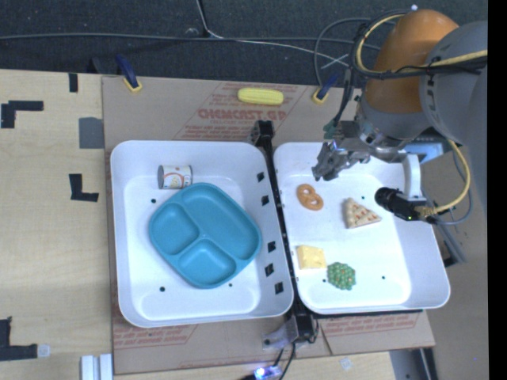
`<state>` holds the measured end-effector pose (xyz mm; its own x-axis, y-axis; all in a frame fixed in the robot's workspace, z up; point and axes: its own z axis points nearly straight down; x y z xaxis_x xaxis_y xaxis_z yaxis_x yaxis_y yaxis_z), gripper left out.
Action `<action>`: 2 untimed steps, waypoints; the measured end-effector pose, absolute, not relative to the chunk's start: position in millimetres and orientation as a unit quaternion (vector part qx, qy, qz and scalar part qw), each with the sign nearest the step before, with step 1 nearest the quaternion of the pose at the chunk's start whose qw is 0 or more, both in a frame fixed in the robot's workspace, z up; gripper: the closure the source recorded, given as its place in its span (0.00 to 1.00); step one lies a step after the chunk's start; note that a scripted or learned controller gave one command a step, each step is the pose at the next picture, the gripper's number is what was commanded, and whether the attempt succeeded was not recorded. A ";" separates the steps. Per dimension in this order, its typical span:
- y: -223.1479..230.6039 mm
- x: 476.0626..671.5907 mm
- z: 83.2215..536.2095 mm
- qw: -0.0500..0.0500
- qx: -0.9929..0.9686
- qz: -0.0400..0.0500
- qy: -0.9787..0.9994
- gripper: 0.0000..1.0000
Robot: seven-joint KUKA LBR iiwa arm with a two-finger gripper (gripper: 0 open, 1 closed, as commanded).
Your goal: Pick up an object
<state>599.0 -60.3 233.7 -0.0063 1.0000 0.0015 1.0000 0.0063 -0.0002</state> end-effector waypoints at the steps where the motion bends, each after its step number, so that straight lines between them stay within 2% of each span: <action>1: -6.0 606.7 232.5 0.001 -0.705 0.000 -0.709 1.00; 2: 53.3 601.7 220.8 0.002 -0.705 0.001 -0.709 1.00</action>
